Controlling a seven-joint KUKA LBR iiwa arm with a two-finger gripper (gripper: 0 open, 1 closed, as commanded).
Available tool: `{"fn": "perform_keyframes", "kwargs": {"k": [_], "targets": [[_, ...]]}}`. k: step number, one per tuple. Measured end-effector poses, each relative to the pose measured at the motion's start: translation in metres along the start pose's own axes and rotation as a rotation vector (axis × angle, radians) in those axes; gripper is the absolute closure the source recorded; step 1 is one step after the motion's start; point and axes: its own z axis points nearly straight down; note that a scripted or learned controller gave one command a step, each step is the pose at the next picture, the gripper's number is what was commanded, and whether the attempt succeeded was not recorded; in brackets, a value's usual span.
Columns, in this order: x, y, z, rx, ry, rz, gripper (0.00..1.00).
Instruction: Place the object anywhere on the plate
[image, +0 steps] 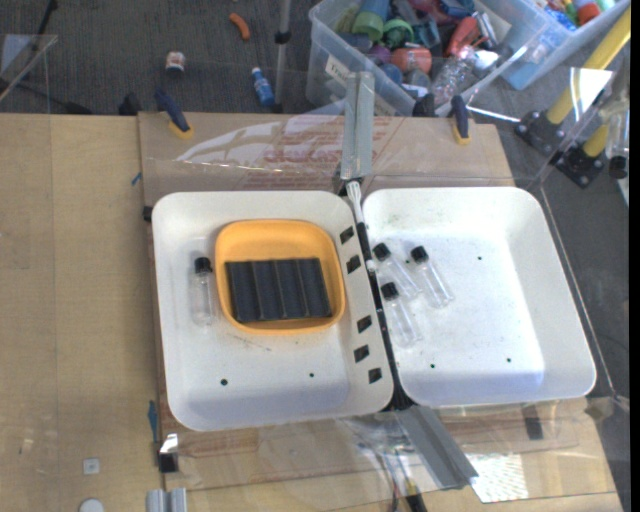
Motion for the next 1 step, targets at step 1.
{"fn": "perform_keyframes", "kwargs": {"k": [1], "targets": [[-0.0021,0.0002,0.0,-0.001,0.001,0.064,1.0]]}}
